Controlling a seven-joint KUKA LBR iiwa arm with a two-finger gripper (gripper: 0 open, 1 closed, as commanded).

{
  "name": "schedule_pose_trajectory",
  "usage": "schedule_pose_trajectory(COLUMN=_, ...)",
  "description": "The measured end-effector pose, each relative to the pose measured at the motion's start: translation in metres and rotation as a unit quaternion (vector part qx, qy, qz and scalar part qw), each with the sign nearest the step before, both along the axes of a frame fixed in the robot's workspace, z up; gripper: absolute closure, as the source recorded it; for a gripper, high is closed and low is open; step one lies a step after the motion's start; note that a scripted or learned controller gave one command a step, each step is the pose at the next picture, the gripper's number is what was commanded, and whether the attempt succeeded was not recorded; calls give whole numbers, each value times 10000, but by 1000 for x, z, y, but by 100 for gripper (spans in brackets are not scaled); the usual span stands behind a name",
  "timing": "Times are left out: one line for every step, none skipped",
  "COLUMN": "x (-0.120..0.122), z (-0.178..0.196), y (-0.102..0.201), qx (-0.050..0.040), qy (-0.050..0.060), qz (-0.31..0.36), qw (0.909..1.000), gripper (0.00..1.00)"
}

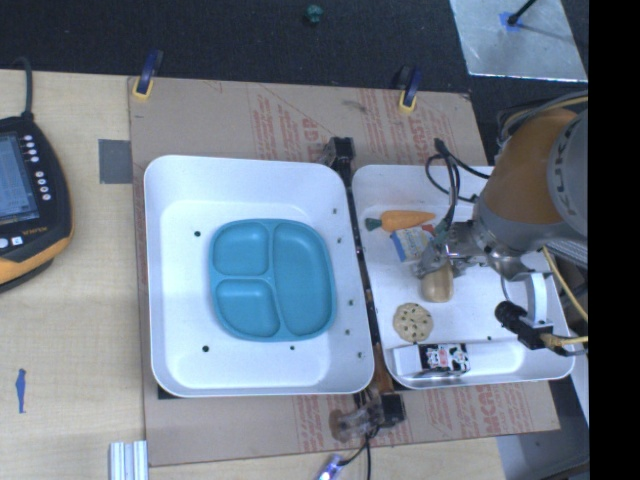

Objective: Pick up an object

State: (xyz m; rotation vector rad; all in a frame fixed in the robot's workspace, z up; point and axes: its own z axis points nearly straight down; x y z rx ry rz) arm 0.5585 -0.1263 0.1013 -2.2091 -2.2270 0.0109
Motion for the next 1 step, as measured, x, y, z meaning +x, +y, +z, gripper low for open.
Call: schedule_pose_trajectory(x=19, z=91, y=78, qx=14, qy=-37, qz=-13, qw=10000, gripper=100)
